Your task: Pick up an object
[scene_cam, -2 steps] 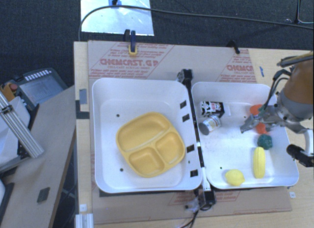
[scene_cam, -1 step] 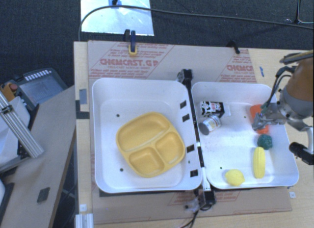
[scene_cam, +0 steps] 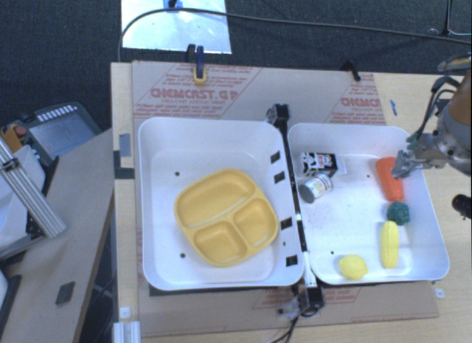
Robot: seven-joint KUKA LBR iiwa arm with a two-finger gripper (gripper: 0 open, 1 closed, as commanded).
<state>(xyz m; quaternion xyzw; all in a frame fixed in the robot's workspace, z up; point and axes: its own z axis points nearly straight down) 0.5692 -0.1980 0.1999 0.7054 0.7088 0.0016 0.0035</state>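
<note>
Nothing is lifted yet: the gripper point(scene_cam: 405, 163) hovers just above the carrot point(scene_cam: 389, 178), jaw state impossible to tell.

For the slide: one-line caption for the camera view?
End effector poised over the carrot in the right bin; yellow tray in the left bin.

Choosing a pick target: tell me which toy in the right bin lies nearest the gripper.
The orange carrot, right beside the gripper; the green piece, corn and lemon lie farther off.
</note>
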